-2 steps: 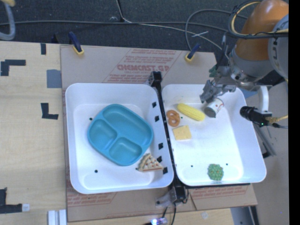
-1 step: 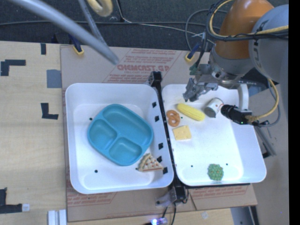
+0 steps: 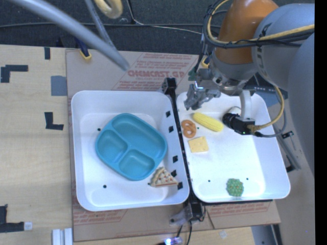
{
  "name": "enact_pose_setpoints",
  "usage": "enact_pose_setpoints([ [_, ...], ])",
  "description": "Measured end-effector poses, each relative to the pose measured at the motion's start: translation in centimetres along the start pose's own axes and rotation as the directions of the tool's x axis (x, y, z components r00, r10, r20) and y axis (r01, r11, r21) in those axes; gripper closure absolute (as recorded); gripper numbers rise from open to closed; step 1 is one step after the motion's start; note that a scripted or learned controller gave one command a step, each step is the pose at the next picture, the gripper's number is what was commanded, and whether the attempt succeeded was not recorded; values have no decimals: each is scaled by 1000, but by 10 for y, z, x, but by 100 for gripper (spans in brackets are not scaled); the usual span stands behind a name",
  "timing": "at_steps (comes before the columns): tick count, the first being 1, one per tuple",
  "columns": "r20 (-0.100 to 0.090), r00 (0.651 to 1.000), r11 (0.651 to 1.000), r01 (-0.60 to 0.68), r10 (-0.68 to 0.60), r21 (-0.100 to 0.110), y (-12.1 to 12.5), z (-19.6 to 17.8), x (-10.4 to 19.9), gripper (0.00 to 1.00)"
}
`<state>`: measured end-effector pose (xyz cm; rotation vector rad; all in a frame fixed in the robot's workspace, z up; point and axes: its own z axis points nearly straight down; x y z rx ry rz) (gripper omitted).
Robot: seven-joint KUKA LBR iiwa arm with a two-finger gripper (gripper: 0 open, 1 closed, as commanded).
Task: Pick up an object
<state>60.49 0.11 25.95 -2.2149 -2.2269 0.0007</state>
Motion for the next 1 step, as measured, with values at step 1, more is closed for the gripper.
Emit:
enact_pose_setpoints([
  [1,-1,1000,1000,2,-2,1,5,12,63,100],
])
